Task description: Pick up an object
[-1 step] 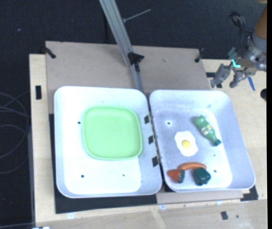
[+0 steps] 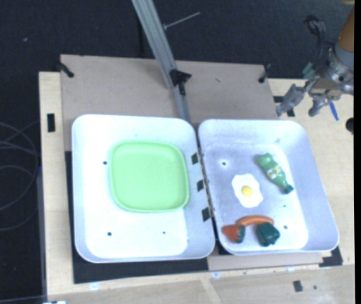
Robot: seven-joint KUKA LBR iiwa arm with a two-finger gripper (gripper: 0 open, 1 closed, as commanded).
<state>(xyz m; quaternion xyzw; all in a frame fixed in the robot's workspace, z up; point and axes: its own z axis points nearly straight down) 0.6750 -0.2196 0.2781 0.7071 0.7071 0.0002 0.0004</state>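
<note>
while the gripper point(image 2: 302, 104) is hanging above the right bin's point(image 2: 297, 138) far corner with its fingers spread and nothing between them, you're looking at a green bottle point(image 2: 274, 172) lying tilted there, a fried egg point(image 2: 247, 190) beside it, a sausage point(image 2: 254, 221) nearer, and a green plate point(image 2: 149, 176) sitting in the left bin point(image 2: 92, 170).
</note>
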